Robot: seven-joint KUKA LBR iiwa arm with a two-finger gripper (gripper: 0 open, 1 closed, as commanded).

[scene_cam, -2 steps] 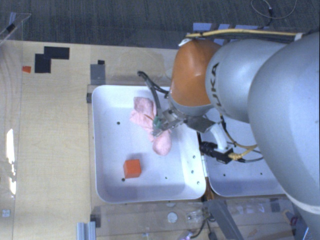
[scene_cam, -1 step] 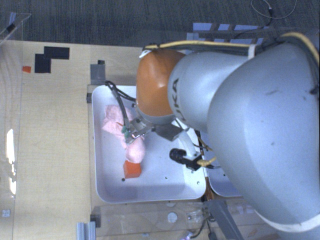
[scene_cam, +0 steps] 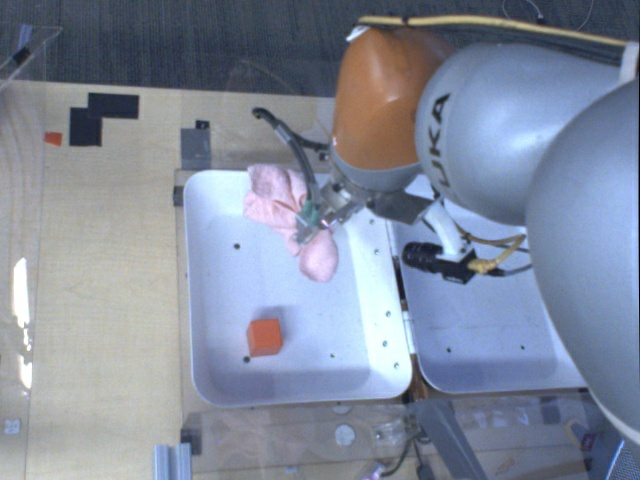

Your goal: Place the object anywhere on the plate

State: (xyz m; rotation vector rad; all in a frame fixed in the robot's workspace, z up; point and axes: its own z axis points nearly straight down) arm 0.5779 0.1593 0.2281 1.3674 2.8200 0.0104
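A pink soft object [scene_cam: 318, 258] lies in the upper part of the left white bin [scene_cam: 215, 298], with a crumpled pink part [scene_cam: 272, 196] near the bin's far wall. My gripper [scene_cam: 312, 218] is low over this pink object, right at its middle, and hides the stretch between its two parts. An orange-red cube [scene_cam: 265, 337] sits on the bin floor toward the front, well apart from the gripper.
The right white bin [scene_cam: 500, 353] lies beside the left one, and the arm covers most of it. Black and orange markers [scene_cam: 95, 118] sit on the wooden bench at the far left. Bare bin floor surrounds the cube.
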